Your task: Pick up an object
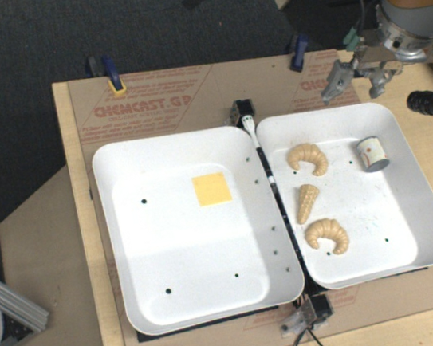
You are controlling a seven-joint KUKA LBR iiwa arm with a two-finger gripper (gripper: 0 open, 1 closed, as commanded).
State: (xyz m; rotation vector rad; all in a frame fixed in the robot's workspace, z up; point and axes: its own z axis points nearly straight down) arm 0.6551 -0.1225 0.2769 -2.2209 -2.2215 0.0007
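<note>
Left bin (119, 223), centre-left of frame: just one flat yellow square (211, 188), lying in the upper middle of its floor, well apart from the arm. Right bin (414, 203), centre-right: four candidates. Upper croissant (308, 157) sits near the bin's top-left, long axis roughly horizontal with the tips curling down. Below it the small cone (306, 201), long axis near vertical in frame, point down-left. Below that the lower croissant (327, 235), again roughly horizontal. Further right, near the bin's top-right corner, a small silver-and-white can (372, 154) lies on its side with the round end facing the camera, red mark on it. Gripper (357, 78) is in the upper right of frame, above the back rim of the right bin, over the cardboard and not over the bin floor. Fingers look spread wide, nothing between them. Key relation: every right-bin object lies down-frame from the claw. The can is nearest, almost straight below it in frame; the upper croissant is down and to the left; cone and lower croissant are further down-left. My read: no pick started yet, arm needs to come down-frame and descend. The can is the shortest reach but may roll; the croissant is probably a steadier grasp across its short width.
</note>
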